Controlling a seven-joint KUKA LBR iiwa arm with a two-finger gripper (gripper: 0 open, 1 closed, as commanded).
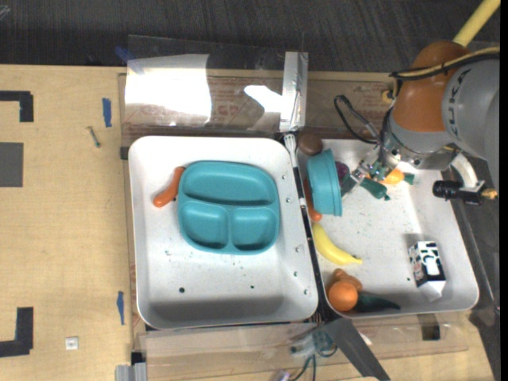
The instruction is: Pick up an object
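My gripper (pixel 367 173) hangs low over the back of the right bin (pixel 456 236), just right of a teal bowl (pixel 325 182) that lies tipped on its side against the bin's left wall. A small green and orange-yellow item (pixel 386 178) lies right beside the gripper tip, and a purple piece (pixel 343 170) peeks out between bowl and gripper. Further forward in the same bin lie a yellow banana (pixel 333 247), an orange (pixel 343 294), a dark green object (pixel 379 302) and a black-and-white box (pixel 427 262).
The left bin (pixel 151 268) holds a teal divided plate (pixel 230 206) with an orange carrot-like piece (pixel 167 190) at its left edge. A brown object (pixel 310 144) sits at the right bin's back left corner. The arm's orange band (pixel 421 101) looms over the back right.
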